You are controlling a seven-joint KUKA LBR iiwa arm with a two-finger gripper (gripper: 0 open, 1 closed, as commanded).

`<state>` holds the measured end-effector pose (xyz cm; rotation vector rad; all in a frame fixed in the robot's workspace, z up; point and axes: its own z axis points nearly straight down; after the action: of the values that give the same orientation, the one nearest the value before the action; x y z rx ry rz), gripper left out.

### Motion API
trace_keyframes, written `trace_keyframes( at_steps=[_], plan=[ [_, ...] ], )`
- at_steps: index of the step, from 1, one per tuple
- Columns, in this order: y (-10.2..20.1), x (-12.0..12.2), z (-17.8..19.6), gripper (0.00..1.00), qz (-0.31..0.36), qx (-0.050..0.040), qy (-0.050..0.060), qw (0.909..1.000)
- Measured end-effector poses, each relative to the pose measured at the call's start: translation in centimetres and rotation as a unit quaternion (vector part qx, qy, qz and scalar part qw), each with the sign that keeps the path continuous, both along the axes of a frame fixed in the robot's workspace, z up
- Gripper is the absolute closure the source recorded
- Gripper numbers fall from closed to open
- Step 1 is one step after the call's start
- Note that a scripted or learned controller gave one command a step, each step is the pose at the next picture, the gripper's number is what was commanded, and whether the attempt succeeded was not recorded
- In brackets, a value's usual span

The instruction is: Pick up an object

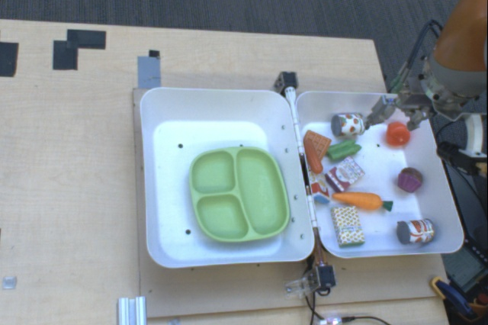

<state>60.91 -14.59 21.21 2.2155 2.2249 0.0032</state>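
Camera view: gripper [397,112] fingers spread, nothing between them, above right bin [450,232] far corner; orange ball [397,134] just below them, toward near side (closest pick candidate).

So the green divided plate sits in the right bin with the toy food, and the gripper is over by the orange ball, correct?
Not quite. The camera view shows the green divided plate alone in the left bin; the toy food lies in the right bin. The gripper is indeed by the orange ball.
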Motion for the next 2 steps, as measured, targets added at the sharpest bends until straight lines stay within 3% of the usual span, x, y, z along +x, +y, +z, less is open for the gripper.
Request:
trace_keyframes(
  at_steps=[1, 2],
  plan=[
    [0.7, -3.9, -11.4, 0.0, -0.001, -0.001, -0.005, 1.0],
    [0.9, -3.7, -10.3, 1.0, -0.001, 0.0004, -0.007, 1.0]
  ],
)
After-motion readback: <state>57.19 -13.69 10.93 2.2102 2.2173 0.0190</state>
